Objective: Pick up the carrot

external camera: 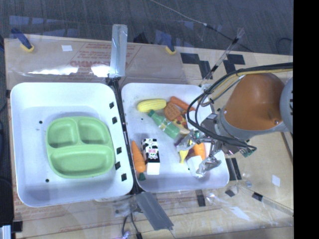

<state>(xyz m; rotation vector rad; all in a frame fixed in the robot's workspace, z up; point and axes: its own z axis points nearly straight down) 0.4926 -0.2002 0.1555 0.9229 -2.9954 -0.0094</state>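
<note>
Wooden table (pixel 279 148) under two white bins; from my seat the left bin (pixel 20 133) holds a green tray (pixel 79 146). Right bin's carrot (pixel 137 156) lies untouched by the left wall — the tool (pixel 202 159) hovers well apart, grip state unclear.

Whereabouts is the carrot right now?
In the camera view, the carrot lies in the right bin along its left wall, close to the front corner, just left of the cow-patterned carton and away from the gripper.
</note>
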